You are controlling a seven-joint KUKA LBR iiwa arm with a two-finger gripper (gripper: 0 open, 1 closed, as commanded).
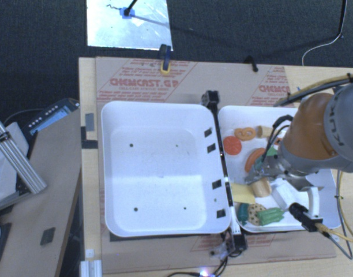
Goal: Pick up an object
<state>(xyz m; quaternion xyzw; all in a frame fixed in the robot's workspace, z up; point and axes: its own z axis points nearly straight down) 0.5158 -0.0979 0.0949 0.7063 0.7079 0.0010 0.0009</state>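
Just one fixed cam up high, angled down over both bins (159,111), arm (323,134) poking in from the right.

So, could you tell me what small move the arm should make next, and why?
Probably a short straight lift to test the grasp: the gripper sits low in the right white bin among crowded items, touching a tan cylindrical block, and whether it holds anything is unclear.

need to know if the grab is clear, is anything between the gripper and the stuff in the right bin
Nothing visible does. The gripper is already down in the right bin among the objects, at a tan block and an orange piece. The arm hides whatever lies under it.
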